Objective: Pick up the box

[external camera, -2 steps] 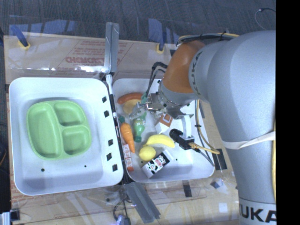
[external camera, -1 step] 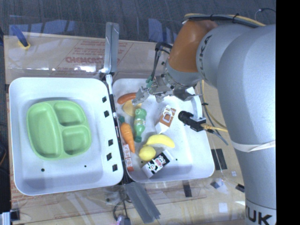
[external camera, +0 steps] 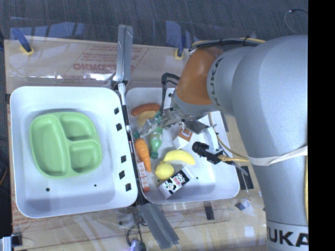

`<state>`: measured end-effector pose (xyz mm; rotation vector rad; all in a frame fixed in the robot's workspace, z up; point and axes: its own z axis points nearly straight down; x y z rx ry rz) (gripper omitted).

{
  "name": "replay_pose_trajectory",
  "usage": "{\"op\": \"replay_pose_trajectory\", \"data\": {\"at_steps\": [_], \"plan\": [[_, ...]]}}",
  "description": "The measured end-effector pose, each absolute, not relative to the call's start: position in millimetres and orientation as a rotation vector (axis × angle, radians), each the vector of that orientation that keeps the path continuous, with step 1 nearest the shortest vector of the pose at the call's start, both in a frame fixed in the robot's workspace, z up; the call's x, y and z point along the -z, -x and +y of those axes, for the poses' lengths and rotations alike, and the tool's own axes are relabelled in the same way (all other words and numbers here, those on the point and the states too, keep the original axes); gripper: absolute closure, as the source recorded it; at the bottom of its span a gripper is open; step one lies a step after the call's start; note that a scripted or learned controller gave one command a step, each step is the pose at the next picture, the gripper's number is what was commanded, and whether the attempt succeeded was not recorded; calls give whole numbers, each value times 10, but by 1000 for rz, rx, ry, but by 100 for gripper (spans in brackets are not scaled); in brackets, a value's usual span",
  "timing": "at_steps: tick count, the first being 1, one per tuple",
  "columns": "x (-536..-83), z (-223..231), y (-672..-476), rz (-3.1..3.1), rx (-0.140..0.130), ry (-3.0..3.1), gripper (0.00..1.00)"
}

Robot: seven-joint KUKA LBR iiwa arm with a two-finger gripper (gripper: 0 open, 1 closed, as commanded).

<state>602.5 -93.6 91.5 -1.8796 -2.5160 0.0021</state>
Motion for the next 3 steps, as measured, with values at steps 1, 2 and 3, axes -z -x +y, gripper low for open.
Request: {"op": "replay_pose_trajectory", "data": {"at_steps": [1,2,3], "plan": [[-927,-1015,-6574,-2555,0,1828,0],[-924,-1612,-6155,-2518,-2,1877,0],[-1470,-2093,-6303,-2313,0,2128,0]]}}
